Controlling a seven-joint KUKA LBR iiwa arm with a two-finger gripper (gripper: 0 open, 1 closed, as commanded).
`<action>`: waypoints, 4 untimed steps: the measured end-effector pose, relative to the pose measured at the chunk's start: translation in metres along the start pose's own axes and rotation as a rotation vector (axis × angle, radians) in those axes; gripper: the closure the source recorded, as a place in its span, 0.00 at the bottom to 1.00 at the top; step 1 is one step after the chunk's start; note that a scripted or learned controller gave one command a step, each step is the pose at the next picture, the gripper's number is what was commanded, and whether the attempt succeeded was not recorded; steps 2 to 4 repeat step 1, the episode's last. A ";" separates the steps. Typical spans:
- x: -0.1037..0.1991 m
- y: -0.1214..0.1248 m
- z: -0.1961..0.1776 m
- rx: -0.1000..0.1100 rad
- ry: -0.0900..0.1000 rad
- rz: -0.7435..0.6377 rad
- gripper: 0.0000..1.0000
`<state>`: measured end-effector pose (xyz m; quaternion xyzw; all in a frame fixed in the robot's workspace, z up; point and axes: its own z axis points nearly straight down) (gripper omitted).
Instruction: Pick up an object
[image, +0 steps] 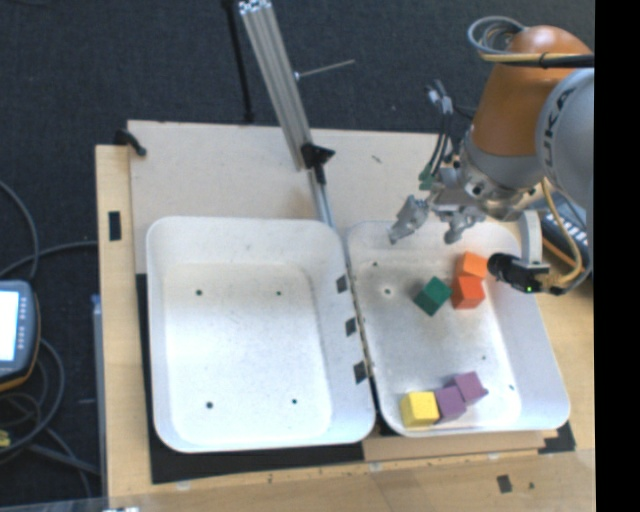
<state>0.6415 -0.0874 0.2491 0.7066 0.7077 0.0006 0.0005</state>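
My gripper (430, 224) hangs open over the far edge of the right bin (530, 400), its two grey fingers spread with nothing between them. Below it in that bin lie a green block (433, 297) and, just to its right, an orange block (469, 280). At the bin's near end sit a yellow block (420, 408) and a purple block (459, 394) touching each other. The green block is the one closest beneath the fingers, a short way toward the camera.
The left bin (250, 330) sits beside the right one, sharing a middle rim. A slanted aluminium post (285, 90) rises behind the bins. A black connector with cables (520, 272) hangs off the arm next to the orange block.
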 end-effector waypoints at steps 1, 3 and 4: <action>-0.071 -0.052 0.049 0.007 -0.004 0.009 0.00; -0.071 -0.052 0.049 0.007 -0.004 0.009 0.00; -0.071 -0.052 0.049 0.007 -0.004 0.009 0.00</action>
